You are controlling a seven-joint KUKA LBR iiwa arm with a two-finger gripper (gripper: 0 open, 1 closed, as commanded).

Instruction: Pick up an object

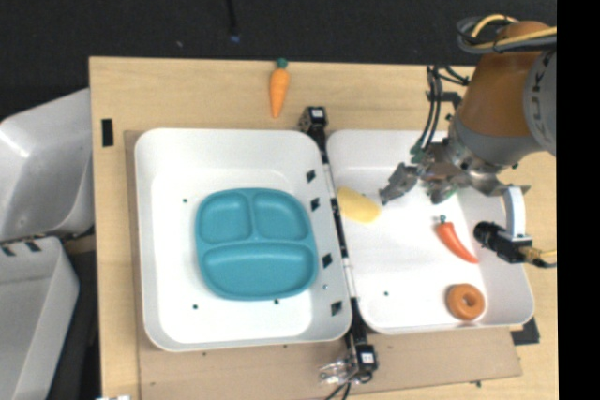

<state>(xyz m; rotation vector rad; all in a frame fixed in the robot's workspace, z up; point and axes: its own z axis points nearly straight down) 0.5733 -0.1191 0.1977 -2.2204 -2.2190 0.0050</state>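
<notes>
Yellow lemon-like object (359,206) lies in right bin (403,304), against its left wall. Gripper (412,183) hovers just right of it, nothing visibly held; opening cannot be told. Red chili pepper (455,239) and brown doughnut (465,301) also in right bin. Blue divided plate (255,243) in left bin (169,295). Orange carrot (278,89) on desk (187,89) behind bins.

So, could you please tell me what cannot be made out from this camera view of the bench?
- Pincer: too small and blurred to tell whether it is open or shut, or whether it touches the yellow object.
- Arm: cut off by the right edge of the view.
- Yellow object: too blurred to identify.
- Right bin: its upper right part is hidden beneath the arm.
</notes>
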